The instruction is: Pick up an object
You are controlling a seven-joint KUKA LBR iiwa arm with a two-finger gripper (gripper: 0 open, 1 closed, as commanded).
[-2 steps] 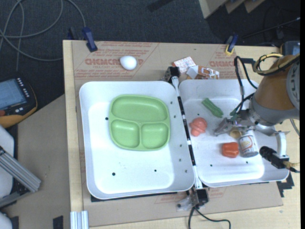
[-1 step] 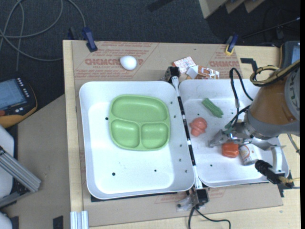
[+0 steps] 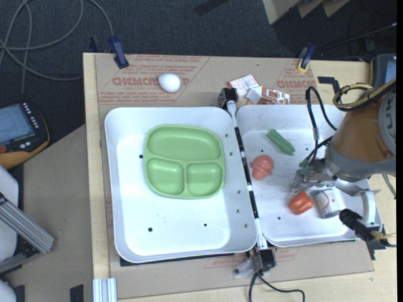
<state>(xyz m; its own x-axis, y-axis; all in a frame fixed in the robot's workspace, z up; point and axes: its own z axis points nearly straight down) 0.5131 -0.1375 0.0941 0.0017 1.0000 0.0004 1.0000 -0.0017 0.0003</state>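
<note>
In the right bin (image 3: 277, 231), gripper (image 3: 306, 178) low over the clutter

Can't tell how wide it's open or if it's got anything. The orange pepper (image 3: 301, 202) sits just below it, touching the can (image 3: 325, 203). I'd center on the pepper and keep off the can so it doesn't roll.

the right bin (image 3: 277, 234) holds four small things. a green pod (image 3: 281, 141), long and thin, lies at a slant near the bin's back wall. a round orange-red ball (image 3: 262, 165), like a little tomato, sits close to the bin's left edge, in front of the pod. an orange-red pepper shape (image 3: 301, 202) lies nearer the bin's front wall. a small white can (image 3: 326, 202) with a label lies on its side just beside that pepper, on its right.
</note>
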